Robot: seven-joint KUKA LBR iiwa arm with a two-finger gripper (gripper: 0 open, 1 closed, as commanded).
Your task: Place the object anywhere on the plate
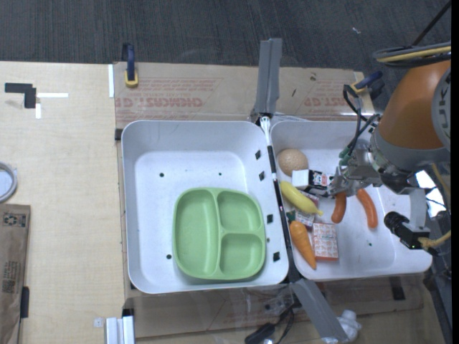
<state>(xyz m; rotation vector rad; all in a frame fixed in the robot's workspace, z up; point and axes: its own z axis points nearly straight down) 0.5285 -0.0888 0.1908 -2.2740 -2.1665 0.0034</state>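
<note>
A green three-compartment plate (219, 233) lies in the left bin (143, 192) with nothing on it. My gripper (343, 185) hangs low over the middle of the right bin (358, 256). It is just above the top end of an orange-red sausage (338, 208). A second sausage (368, 208) lies to its right. A yellow banana (299, 198), an orange carrot (303, 244), a tan round ball (292, 161), a small black-and-white box (318, 180) and a red-and-white packet (325, 240) lie to the left of the gripper. I see nothing held.
A grey divider (270, 84) stands between the bins at the back. The arm's orange band (419, 110) and cables overhang the right bin's far right corner. A blue clamp (129, 63) sits on the cardboard behind the left bin.
</note>
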